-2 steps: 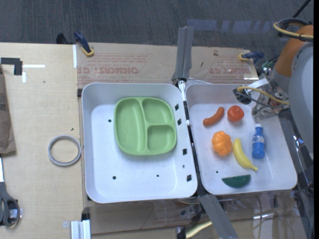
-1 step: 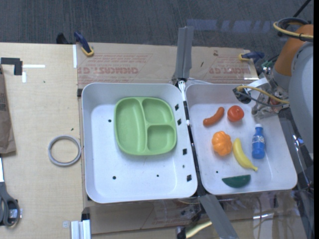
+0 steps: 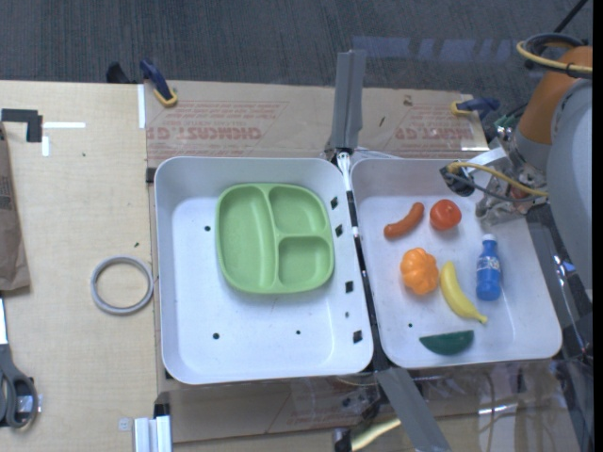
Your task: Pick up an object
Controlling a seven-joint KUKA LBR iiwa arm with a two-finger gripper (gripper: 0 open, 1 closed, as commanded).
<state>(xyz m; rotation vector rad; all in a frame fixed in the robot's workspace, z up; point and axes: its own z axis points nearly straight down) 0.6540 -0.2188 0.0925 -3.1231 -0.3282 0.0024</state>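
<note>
The right bin (image 3: 528, 342) holds a red-orange sausage (image 3: 404, 219), a red tomato (image 3: 445, 215), an orange pumpkin-like fruit (image 3: 419, 271), a yellow banana (image 3: 461, 294), a small blue bottle (image 3: 488, 269) and a dark green piece (image 3: 447, 343). A green divided plate (image 3: 275, 237) lies in the left bin (image 3: 254, 347). My gripper (image 3: 492, 201) hangs over the right bin's far right corner, just right of the tomato and above the bottle, wrapped in cables. Nothing shows in its grasp.
The grey arm with its orange band (image 3: 551, 97) fills the right edge. On the wooden bench to the left lie a grey tape ring (image 3: 122, 283), scissors (image 3: 14, 398) and a brown bag (image 3: 9, 224). Blue-yellow clamps (image 3: 158, 81) sit at the back.
</note>
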